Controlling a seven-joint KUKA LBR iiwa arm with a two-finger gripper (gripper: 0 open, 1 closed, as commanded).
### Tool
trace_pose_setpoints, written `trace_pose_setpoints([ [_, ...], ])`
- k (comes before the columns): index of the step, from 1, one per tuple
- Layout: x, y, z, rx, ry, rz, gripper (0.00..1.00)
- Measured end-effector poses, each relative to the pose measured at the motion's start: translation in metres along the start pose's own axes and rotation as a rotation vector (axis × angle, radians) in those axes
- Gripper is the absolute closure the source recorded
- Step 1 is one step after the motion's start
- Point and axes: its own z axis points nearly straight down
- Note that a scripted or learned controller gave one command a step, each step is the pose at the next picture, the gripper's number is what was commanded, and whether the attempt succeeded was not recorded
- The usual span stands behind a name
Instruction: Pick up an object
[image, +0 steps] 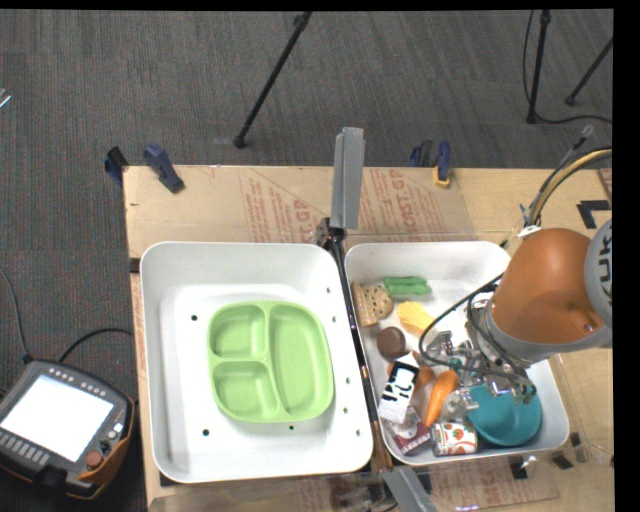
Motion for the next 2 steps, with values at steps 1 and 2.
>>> trace_pose_setpoints([
  [1, 0.000, 0.039, 0.000, 0.005, -0.001, -0.086, 0.00],
  [2, -0.099, 0.035, 0.000, 0.001, 0.006, -0.196, 0.00],
])
